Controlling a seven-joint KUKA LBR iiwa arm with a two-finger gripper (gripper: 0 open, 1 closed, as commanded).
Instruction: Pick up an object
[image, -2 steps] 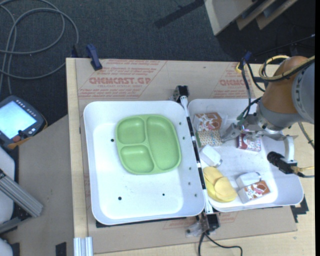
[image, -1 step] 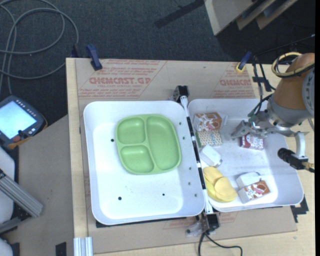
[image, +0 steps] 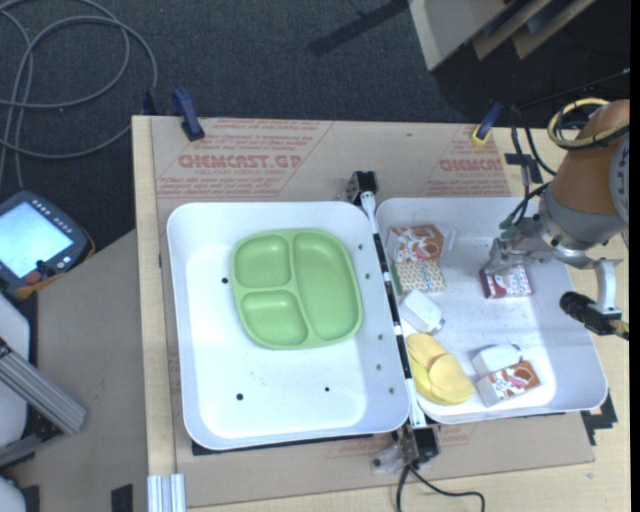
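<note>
My gripper (image: 507, 256) hangs low over the right bin (image: 570, 395), near its back right part. Directly below it lies a small red and white packet (image: 509, 284), touching or nearly touching the gripper's tip. Further left in the same bin sits a patterned orange and white carton (image: 416, 258). In front of that carton lies a white rounded object (image: 423, 313). A yellow soft item (image: 441, 371) rests at the bin's front left. Beside it stands a small white box with red print (image: 506, 373).
The left bin (image: 200, 400) holds a green divided plate (image: 297, 288). The arm's grey wrist and orange band (image: 598, 135) come in from the right above the bin's rim. A black part of the arm (image: 590, 312) sticks out over the right bin's right side.
</note>
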